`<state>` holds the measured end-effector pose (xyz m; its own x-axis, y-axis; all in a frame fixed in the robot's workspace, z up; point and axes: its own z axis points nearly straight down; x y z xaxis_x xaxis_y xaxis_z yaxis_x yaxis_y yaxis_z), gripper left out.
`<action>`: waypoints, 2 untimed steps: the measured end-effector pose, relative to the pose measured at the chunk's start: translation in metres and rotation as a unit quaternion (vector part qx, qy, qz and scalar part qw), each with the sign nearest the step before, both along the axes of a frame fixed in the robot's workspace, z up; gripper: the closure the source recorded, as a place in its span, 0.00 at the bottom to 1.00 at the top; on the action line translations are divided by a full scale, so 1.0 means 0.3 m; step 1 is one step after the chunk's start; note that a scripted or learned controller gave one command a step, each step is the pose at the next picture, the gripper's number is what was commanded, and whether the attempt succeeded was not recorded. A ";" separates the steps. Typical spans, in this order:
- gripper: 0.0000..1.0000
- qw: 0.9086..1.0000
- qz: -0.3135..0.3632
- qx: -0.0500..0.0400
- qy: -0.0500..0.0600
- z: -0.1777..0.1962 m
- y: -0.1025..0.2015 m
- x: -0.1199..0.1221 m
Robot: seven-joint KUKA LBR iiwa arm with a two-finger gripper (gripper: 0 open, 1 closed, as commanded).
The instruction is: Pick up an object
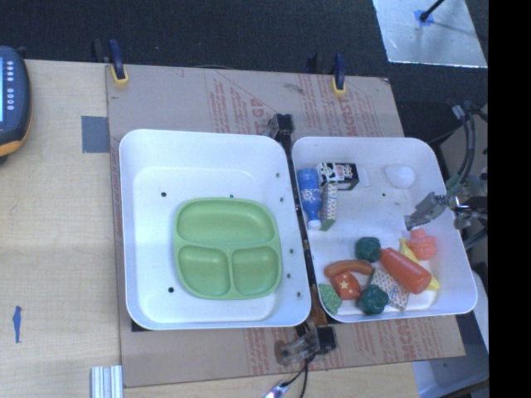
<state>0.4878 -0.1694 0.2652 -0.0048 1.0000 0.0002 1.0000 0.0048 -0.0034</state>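
Observation:
The right white bin (369, 222) holds several small objects. A blue bottle (309, 196) lies along its left wall, with a black-and-white carton (341, 174) beside it and a white round piece (401, 175) at the back. In the front right corner are a red-orange cylinder (406, 270), a pink toy (423, 244), two dark green lumps (367, 249) (372, 299), a red sausage shape (349, 267) and a red fruit (346, 285). My gripper (425, 210) hangs low over the bin's right side, just behind the pink toy, with nothing visibly in it.
The left white bin (141, 222) carries a green divided plate (226, 248). Both bins sit on cardboard (207, 98) clamped to the bench. A blue and orange device (12, 98) lies at the far left edge. Cables and the arm crowd the right edge.

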 end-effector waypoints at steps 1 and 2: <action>0.00 1.000 0.003 0.000 0.001 -0.279 0.071 0.229; 0.00 1.000 -0.001 0.002 0.006 -0.577 0.039 0.022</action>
